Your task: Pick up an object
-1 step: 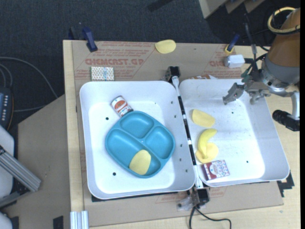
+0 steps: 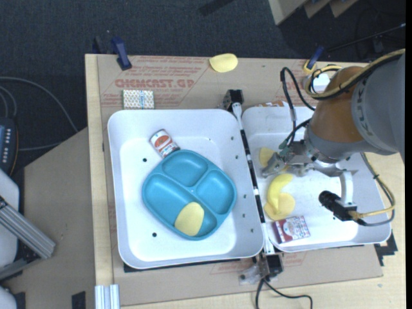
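A: Where's the target?
B: The yellow banana toy [image 2: 279, 196] lies in the right bin [image 2: 360, 230], just below the end effector [image 2: 278, 163].
A: Grip state?
B: Can't tell. I'd descend squarely over its middle.

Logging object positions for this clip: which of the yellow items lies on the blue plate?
The yellow oval in the blue plate's front compartment, left bin. The others lie in the right bin near the gripper, or on the bench behind the bins.

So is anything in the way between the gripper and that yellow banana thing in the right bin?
Nothing visible is. The gripper hangs right above the yellow banana-shaped toy in the right bin, with bare bin floor between them. A smaller yellow piece lies just beside the gripper.
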Controlling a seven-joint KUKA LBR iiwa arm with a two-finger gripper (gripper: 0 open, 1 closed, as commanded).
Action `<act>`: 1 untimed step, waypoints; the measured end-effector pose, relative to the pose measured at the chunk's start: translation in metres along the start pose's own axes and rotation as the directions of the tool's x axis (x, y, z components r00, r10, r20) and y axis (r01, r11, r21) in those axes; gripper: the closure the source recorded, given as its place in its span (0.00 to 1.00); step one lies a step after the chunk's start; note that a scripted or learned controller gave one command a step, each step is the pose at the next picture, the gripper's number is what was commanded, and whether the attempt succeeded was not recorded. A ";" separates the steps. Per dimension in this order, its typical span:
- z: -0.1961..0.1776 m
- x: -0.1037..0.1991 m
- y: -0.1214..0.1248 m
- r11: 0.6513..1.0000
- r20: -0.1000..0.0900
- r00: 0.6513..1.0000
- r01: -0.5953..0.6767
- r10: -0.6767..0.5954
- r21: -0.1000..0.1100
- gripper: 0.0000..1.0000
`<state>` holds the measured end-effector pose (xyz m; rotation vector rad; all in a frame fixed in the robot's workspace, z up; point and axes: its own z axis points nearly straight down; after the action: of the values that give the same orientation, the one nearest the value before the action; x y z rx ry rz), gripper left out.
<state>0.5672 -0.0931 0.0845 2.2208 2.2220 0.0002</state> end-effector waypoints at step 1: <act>0.000 0.001 -0.036 1.000 -0.001 1.000 -0.001 0.001 0.002 0.00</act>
<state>0.5309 -0.0919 0.0843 2.2237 2.2223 -0.0012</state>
